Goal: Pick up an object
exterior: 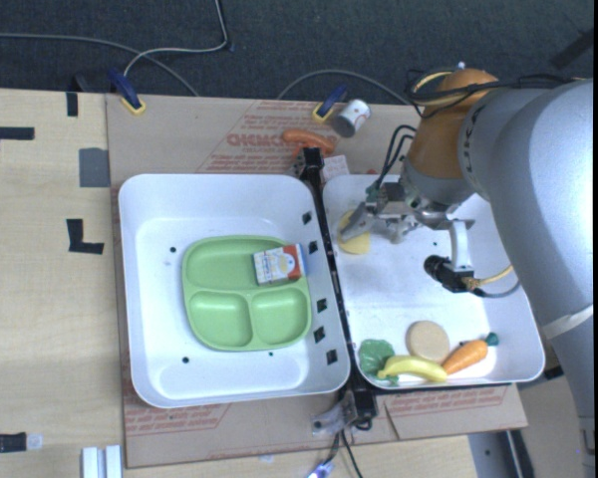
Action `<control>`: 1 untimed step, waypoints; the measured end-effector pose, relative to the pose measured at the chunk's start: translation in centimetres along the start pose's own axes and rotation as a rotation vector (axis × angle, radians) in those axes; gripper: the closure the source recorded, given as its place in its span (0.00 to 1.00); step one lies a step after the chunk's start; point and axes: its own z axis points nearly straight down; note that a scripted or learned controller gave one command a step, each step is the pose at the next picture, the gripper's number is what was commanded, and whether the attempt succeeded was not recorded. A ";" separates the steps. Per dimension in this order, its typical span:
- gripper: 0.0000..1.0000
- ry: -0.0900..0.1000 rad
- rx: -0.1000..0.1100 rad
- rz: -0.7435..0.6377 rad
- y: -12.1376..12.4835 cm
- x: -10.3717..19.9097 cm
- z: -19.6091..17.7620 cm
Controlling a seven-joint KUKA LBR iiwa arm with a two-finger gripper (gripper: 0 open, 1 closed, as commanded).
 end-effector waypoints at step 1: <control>0.00 0.003 0.001 0.000 1.3 0.4 0.0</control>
